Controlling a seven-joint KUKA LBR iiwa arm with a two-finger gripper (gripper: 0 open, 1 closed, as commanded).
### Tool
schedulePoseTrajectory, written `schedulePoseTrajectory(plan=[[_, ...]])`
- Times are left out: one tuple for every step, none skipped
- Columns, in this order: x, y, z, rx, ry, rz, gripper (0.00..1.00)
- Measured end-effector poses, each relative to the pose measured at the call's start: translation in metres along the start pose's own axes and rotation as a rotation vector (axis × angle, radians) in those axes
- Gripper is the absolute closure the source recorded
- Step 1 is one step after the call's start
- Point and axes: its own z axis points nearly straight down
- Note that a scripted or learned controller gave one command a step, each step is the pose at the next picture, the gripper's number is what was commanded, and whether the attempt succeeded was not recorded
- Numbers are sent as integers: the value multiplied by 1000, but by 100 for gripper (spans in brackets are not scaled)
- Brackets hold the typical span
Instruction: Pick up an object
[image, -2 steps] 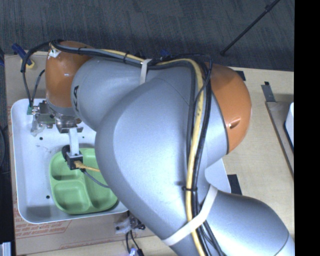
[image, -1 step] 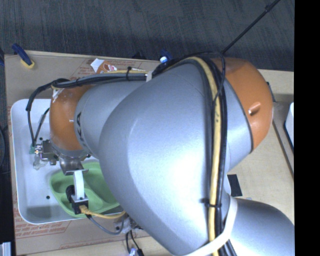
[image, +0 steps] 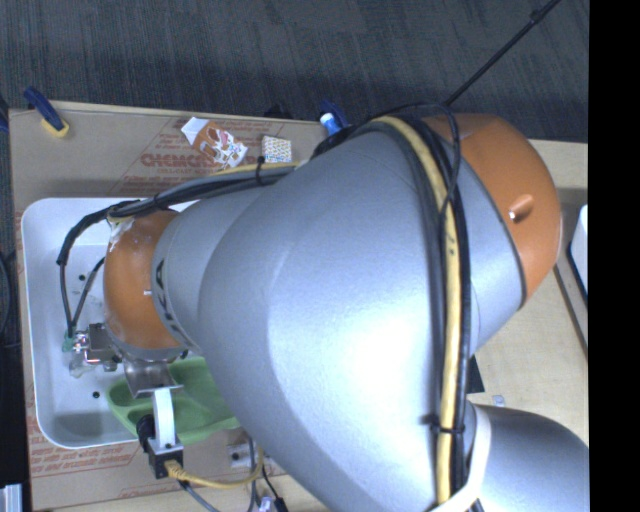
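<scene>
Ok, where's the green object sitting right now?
The green object lies in the left bin, near the bin's lower edge in the camera view, directly under the arm's wrist and partly hidden by it.

The grey arm (image: 340, 320) reaches in from the right and stretches leftward over the left bin (image: 40, 300), its broad body tapering toward the wrist. The orange band (image: 135, 290) sits above the wrist near the bin's middle. Black cables run along the arm's top and loop down around the wrist mount.
</scene>
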Motion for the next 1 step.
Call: schedulePoseTrajectory(plan=[[0,0,-10,1,-1,-7,100]])
